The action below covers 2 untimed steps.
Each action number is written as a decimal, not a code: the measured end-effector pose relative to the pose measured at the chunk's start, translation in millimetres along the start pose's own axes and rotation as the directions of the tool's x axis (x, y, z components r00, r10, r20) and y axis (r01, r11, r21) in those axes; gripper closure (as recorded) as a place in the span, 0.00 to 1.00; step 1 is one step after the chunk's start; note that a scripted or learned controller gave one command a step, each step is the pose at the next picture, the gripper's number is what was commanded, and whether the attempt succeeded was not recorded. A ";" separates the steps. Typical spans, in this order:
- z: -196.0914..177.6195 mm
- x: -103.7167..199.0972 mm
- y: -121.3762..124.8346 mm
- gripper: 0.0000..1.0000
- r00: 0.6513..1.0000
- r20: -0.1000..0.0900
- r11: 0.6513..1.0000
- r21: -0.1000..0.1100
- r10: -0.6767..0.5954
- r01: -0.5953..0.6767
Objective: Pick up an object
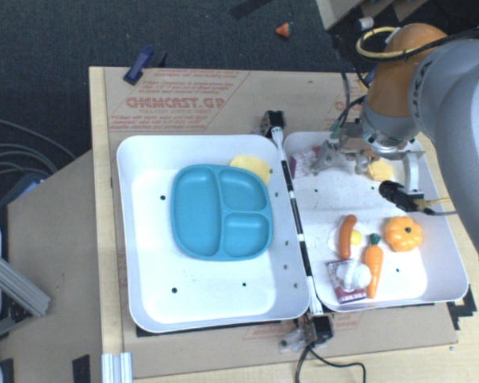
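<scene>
The arm hangs over the far end of the right bin [443, 282], its gripper [359, 152] low among small items there but too hidden to tell its state, so the approach step looks underway, with the pumpkin [402, 234] and carrot [373, 266] lying nearer.

The blue divided tray [221, 211] hides most of a yellow object [251, 166] at its one o'clock corner, while the arm's wrist [391, 118] covers the gripper.
</scene>
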<state>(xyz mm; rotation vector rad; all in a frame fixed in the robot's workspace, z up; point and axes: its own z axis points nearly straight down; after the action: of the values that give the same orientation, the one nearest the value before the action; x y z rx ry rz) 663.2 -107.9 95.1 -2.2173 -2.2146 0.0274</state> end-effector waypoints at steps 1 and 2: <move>9.4 -2.3 -0.6 0.00 1.000 -0.001 1.000 0.005 -0.002 0.002; 9.5 1.7 -1.2 0.00 1.000 0.005 1.000 0.005 0.001 -0.002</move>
<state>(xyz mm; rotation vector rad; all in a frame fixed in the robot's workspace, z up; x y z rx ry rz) 661.8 -106.3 85.6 -2.2191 -2.2130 0.0386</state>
